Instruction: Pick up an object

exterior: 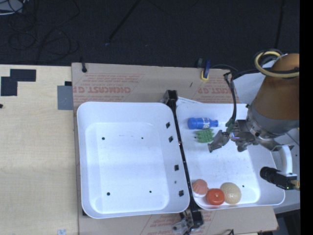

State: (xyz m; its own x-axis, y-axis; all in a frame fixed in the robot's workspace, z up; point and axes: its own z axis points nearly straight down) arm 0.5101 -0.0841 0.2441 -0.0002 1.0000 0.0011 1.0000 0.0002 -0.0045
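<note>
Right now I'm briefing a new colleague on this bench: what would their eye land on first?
Probably the grey arm with its orange band, reaching in from the right, its gripper low over the right bin beside a green object and a blue bottle. Next, a red ball between a pink object and a tan one at that bin's near edge.

Both bins (128, 112) are plain white. Just left of the dark grey pincer (226, 140) lie a blue bottle (201, 123) and a green toy (205, 135). Below it sit a pink piece (199, 186), a red-orange ball (215, 196) and a beige ball (231, 192).
</note>
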